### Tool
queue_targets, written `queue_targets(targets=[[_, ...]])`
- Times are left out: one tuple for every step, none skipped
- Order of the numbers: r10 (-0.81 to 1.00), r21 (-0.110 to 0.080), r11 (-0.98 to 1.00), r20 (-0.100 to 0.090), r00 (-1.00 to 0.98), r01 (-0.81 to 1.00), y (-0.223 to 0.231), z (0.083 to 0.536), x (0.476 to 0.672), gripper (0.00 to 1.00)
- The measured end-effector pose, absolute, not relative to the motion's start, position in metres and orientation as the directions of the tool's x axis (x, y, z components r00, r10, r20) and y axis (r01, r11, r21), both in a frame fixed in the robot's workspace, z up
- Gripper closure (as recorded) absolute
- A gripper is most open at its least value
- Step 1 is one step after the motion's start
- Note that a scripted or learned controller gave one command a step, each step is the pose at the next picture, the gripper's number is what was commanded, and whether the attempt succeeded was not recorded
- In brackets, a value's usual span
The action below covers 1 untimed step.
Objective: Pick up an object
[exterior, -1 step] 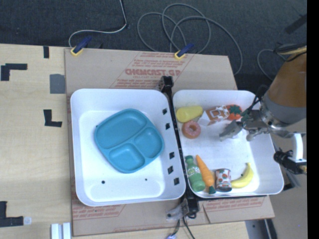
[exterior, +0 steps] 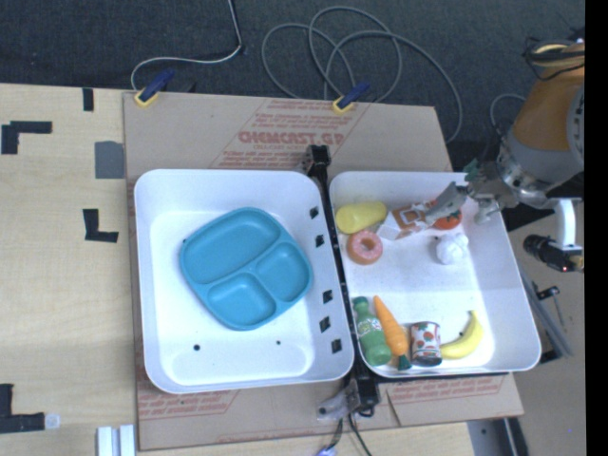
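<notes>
The arm (exterior: 546, 126) is reaching in from the right, its gripper (exterior: 454, 207) hanging low over the right bin (exterior: 513, 283) near a white object (exterior: 450, 248); its grip cannot be told.

You get one readable text: red print on the cardboard sheet (exterior: 285, 136) under the bins, looks like "CHEMCAST GP", repeated in smaller red lines you can't make out. The small can (exterior: 425, 342) has a red and white label, too small to read. The packet (exterior: 410, 217) print is blurred.
</notes>
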State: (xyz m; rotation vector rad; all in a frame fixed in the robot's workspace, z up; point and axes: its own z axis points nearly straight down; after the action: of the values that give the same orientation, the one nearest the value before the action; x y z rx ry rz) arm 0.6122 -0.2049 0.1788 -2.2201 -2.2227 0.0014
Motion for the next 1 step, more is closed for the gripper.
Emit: queue_targets(targets=[[1.000, 0.002, 0.000, 0.000, 0.000, 1.000, -0.1871, 0.1078, 0.6402, 0.00]])
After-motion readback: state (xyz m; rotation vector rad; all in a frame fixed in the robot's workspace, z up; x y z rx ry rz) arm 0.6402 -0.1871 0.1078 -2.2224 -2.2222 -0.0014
